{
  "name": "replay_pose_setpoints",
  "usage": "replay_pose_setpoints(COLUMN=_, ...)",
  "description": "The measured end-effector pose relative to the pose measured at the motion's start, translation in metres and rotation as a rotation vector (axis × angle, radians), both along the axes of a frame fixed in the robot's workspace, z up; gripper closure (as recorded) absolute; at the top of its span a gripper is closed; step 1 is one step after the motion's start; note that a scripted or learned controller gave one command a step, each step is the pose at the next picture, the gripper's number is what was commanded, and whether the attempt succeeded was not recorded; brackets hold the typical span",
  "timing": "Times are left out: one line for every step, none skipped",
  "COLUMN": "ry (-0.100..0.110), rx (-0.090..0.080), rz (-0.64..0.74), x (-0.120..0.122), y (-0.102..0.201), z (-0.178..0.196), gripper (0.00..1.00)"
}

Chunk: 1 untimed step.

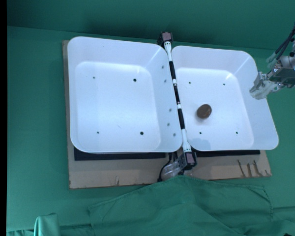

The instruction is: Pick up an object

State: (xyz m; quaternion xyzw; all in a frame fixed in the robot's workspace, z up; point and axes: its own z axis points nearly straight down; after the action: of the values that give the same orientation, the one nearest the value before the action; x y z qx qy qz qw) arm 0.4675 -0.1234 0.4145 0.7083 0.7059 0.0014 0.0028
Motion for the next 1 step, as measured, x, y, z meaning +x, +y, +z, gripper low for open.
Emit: replay_pose_setpoints(ry=-0.001, rx=-0.001, rz=-0.002, x=0.0019, y=-0.0234, z=0.0071, gripper=1.00)
